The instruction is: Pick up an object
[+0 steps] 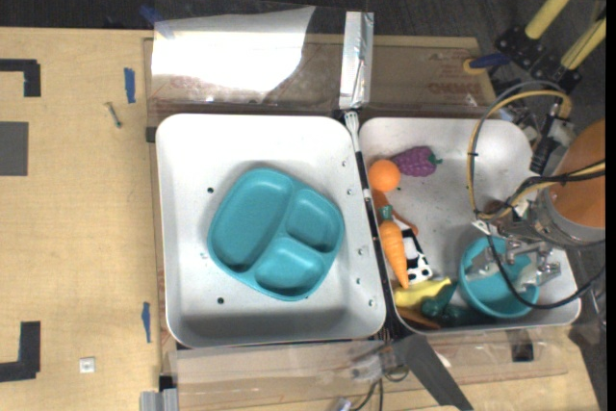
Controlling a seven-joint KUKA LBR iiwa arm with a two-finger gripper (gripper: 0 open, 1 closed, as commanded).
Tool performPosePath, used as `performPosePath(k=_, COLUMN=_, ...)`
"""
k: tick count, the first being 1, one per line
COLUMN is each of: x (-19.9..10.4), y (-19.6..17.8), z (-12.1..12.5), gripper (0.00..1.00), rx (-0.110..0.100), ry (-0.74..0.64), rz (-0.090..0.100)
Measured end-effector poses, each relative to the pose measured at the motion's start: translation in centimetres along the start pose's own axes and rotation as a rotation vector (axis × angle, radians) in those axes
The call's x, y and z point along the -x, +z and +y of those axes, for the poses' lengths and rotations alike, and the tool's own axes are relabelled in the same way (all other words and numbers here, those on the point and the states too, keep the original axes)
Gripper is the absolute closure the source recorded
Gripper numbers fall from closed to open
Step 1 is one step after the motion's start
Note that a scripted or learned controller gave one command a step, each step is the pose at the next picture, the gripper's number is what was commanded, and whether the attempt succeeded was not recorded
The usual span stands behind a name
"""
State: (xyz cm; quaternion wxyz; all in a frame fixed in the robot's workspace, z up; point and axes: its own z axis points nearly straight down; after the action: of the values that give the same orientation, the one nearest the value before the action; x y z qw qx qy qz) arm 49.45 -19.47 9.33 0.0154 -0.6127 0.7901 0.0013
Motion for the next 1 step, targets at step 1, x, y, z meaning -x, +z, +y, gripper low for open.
performPosePath(k=1, x=-0.03, y=-0.01, z=0.49, gripper=0.00, rx=0.016, ry=-0.369, rz=-0.010)
